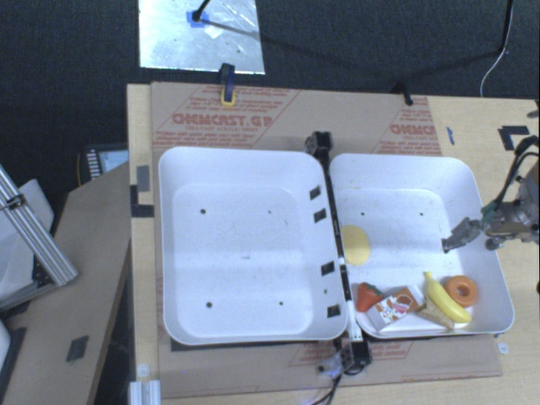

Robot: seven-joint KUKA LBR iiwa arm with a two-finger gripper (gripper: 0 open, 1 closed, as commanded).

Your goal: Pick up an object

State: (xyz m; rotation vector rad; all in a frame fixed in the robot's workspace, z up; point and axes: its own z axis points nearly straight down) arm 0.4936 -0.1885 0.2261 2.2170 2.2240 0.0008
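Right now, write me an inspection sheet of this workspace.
Surface: bench under a printed cardboard sheet, bearing the left bin and the right bin.
Job's things: all in the right bin: yellow round object by the divider; red piece, small printed carton, banana and orange ring along the near wall.
Clutter: yellow clamp at the far bench edge.
Grippers: gripper over the right bin's right side, holding nothing visible.
Cables: white cable upper right; wires at the near hinge.
Surroundings: shiny metal plate on dark carpet; aluminium frame at left.
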